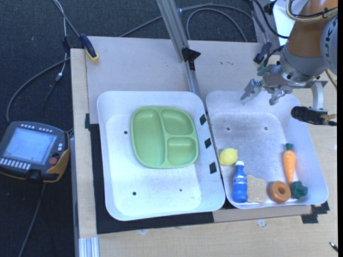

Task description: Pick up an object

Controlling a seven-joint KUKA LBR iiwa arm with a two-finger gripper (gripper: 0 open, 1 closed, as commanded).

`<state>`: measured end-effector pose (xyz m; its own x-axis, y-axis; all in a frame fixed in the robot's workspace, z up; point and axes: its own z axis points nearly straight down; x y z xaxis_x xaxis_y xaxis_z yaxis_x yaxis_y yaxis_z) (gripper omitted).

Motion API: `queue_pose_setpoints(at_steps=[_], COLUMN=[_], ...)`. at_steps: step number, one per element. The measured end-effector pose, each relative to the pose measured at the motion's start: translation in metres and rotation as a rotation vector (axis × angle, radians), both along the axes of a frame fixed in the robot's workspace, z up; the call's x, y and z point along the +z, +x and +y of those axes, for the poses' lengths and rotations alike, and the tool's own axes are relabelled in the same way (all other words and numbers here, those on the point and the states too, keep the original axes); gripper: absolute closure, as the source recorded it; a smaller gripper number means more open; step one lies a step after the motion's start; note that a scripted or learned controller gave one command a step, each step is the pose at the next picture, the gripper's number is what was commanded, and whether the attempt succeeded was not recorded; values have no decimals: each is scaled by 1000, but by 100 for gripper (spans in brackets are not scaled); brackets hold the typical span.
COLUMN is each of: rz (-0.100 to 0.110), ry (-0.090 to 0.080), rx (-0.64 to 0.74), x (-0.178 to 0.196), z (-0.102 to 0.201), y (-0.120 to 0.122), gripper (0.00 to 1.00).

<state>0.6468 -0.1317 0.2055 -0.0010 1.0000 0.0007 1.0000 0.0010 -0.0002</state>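
1. Nearest, along the front of the right bin [316, 194], are lying a blue bottle [239, 182], a slice of toast [256, 189], a brown doughnut [279, 191], a carrot [290, 165] with a green top and, just behind the bottle, a lemon [228, 156].
2. In the left bin [115, 202] a green divided plate [164, 136] is resting.
3. My gripper [263, 92] is hanging over the right bin's far rim, fingers spread apart, holding and touching nothing, well apart from the objects.
4. Farthest, my arm [311, 28] is reaching in from the upper right, orange band above the wrist.
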Motion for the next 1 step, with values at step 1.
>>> queue_pose_setpoints(at_steps=[1], rz=[5], ry=[0], rx=[1], x=[-43], z=[0], y=[4], gripper=[0])
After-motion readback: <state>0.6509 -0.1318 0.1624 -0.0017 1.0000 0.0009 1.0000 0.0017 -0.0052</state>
